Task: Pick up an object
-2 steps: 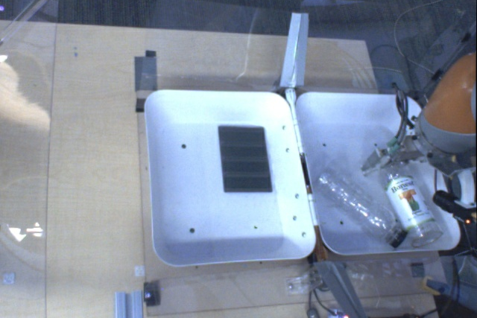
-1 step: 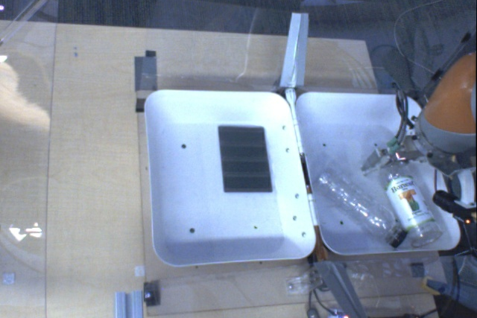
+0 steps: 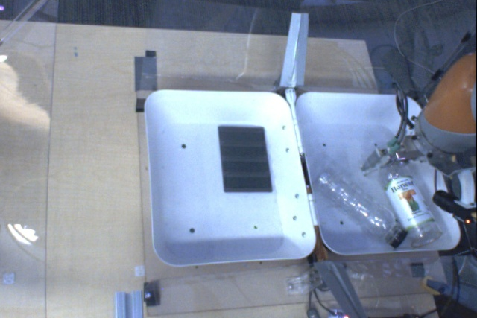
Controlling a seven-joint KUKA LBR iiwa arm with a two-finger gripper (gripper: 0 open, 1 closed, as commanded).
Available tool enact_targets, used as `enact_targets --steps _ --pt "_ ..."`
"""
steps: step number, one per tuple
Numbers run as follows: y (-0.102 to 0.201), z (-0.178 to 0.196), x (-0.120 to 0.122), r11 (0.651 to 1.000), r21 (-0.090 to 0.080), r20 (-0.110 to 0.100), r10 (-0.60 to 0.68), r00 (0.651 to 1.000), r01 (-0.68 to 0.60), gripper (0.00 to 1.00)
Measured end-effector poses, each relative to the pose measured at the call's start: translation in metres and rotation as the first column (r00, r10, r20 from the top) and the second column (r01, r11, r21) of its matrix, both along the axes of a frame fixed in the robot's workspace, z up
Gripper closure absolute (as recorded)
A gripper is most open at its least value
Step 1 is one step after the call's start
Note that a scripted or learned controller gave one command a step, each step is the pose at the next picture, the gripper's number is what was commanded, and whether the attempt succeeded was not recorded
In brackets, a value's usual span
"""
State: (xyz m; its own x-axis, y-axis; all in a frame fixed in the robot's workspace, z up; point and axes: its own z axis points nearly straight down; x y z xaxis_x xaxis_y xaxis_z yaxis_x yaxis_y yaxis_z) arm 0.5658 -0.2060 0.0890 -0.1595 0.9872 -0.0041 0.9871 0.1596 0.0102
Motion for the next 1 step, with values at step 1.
enact_targets --steps 1 --pt "-0.0003 -0.0002 0.0062 1.000 0.000 0.000 0.017 1.000 -0.017 0.00"
